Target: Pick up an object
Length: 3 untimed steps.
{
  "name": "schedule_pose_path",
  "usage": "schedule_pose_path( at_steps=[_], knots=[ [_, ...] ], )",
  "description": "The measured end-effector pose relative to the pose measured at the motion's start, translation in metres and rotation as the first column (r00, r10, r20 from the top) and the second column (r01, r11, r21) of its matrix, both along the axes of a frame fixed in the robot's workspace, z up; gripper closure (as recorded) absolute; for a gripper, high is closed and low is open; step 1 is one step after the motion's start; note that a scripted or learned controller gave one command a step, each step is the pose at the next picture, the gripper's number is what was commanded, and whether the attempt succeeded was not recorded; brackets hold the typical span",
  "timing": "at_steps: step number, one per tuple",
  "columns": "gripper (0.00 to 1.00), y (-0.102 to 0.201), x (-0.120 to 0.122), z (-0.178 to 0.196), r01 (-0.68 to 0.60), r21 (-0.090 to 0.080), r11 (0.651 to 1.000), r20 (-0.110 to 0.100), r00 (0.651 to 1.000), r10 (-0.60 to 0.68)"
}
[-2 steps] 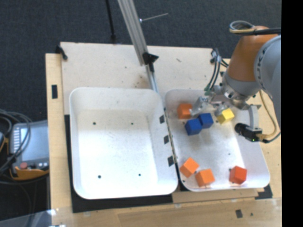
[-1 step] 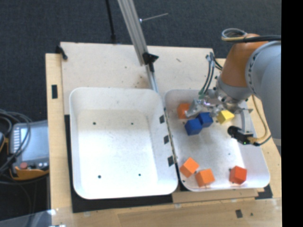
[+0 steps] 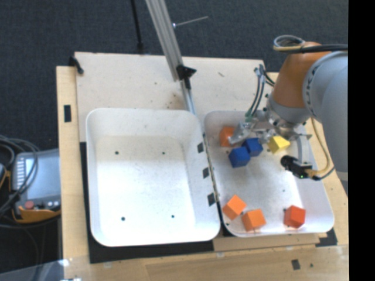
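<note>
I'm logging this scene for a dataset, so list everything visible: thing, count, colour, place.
Bins: 2, white, side by side on the bench; left bin, right bin.
Blue blocks: 2, right bin, upper part, touching.
Yellow block: 1, right bin, upper right.
Orange blocks: 4, right bin; one upper left, three along the near edge.
Metal rail: 1, silver, slanting from top centre.
Bench: 1, tan.
Control pendant: 1, grey and orange, far left.
Arm: 1, grey with orange band, from right.
Gripper: 1, over the blue blocks.
</note>
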<state>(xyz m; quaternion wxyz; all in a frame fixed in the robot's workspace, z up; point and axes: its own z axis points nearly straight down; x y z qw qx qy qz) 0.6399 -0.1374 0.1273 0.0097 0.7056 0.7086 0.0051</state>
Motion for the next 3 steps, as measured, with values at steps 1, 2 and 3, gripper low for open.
schedule_pose_path(
  at_steps=[1,2,3],
  knots=[
    [1.00,-0.001,0.001,0.011,0.000,-0.001,1.000,0.003,1.000,0.000],
    [1.00,0.003,0.005,0.075,-0.001,0.005,1.000,-0.013,1.000,0.001],
    [1.00,-0.002,0.004,0.119,-0.003,0.005,1.000,-0.015,1.000,0.003]
  ],
)
